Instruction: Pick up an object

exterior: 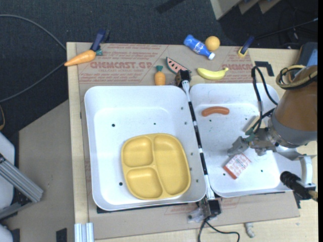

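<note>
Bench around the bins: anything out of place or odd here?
Yes. Several toy foods lie outside the bins on the cardboard behind them: a carrot, a watermelon slice, a banana, a blue bottle and an orange ball. In the right bin, a sausage and a tilted red-and-white packet.

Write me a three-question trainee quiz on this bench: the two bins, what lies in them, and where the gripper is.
1. True or false: the yellow divided tray lies in the left bin.
2. Which object lies nearest the gripper? A) sausage B) red-and-white packet C) banana
3. Fill in: the carrot lies outside the bins, on the ____ board.

Key: 1 true. 2 B; the packet lies just below the gripper in the right bin. 3 cardboard.
</note>
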